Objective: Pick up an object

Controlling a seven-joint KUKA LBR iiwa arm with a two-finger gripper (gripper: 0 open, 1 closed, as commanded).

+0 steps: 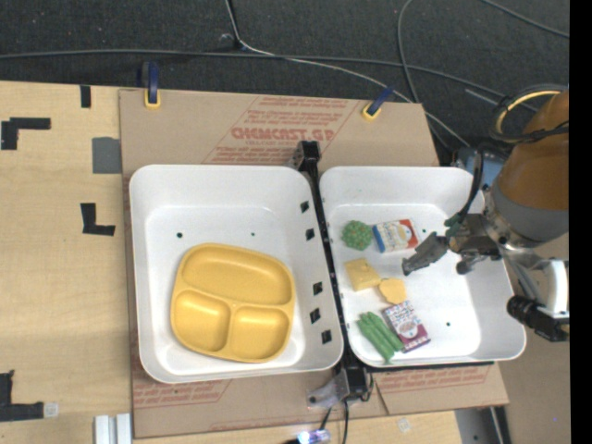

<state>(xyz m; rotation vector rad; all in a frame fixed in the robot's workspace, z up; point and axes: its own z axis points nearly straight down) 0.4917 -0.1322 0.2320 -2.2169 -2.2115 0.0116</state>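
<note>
The right bin (462, 185) holds several small objects. A green broccoli piece (357, 235) lies beside a small white and red carton (395, 236). Below them sit a yellow cheese block (362, 274) and a smaller yellow piece (393, 290). A green bean pod (377, 336) and a dark red packet (405, 326) lie near the front wall. My gripper (442, 258) hangs over the bin's middle right, just right of the carton and the yellow pieces. It is open, with nothing between its fingers.
The left bin (153, 192) carries a yellow divided plate (231, 302). A black divider (317, 239) runs between the bins. The arm's orange band (541, 169) rises at the right, and cables cross the dark floor behind.
</note>
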